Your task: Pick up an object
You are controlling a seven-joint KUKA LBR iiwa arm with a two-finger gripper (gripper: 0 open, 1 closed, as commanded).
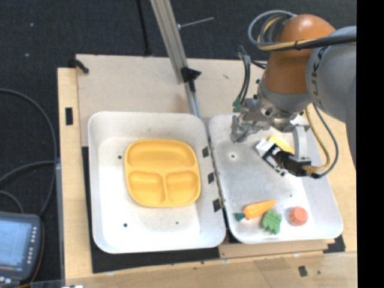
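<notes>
In the right bin (318, 191) lie an orange carrot (259, 209), a green leafy toy (272, 221) and a small red-orange round piece (297, 216), all near the bin's front edge. My gripper (240, 128) hangs over the back left part of that bin, well away from the three toys. Nothing shows between its fingers.
A yellow divided plate (162, 171) lies in the middle of the left bin (108, 221). A slanted aluminium post (171, 35) rises behind the bins. The arm's orange wrist (297, 53) looms over the right bin's back.
</notes>
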